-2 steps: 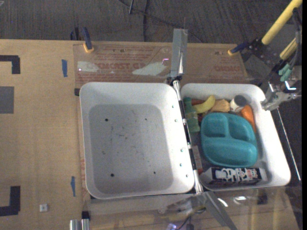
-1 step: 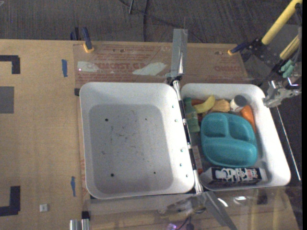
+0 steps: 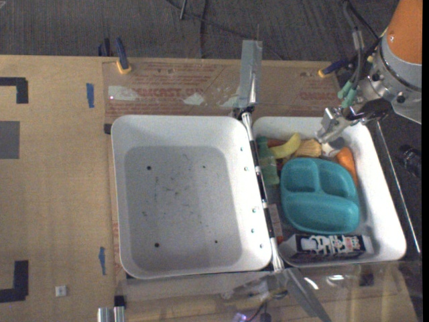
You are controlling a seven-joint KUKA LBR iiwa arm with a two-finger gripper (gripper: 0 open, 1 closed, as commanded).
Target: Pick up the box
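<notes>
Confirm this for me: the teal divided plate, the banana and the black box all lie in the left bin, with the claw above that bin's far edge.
Not quite: the bin is wrong. The camera view shows the teal divided plate, the banana and the black box all lying in the right bin, with the claw above that bin's far edge.

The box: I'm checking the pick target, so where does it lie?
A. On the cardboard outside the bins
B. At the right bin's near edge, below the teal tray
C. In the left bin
B: the box lies along the right bin's near wall, below the teal tray.
</notes>
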